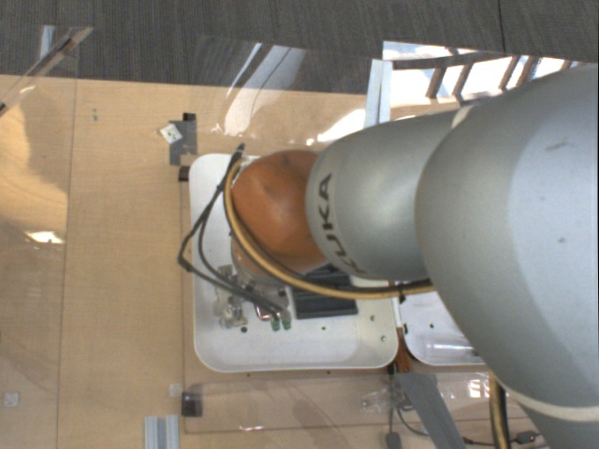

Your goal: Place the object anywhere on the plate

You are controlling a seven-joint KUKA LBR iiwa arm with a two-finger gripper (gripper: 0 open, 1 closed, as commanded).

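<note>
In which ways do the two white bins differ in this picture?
The left bin shows most of its outline, its near edge and rounded corners plain; the right bin shows just a small piece under the arm. The arm's orange band hangs over the left bin, while its grey body covers the right bin. Both are white and shallow.

Single fixed camera, mounted above the bench (103, 279), looked down at a slant on both white bins (281, 349). The arm (468, 223) entered from the right, passed close under the lens and blocked much of the bins.
</note>
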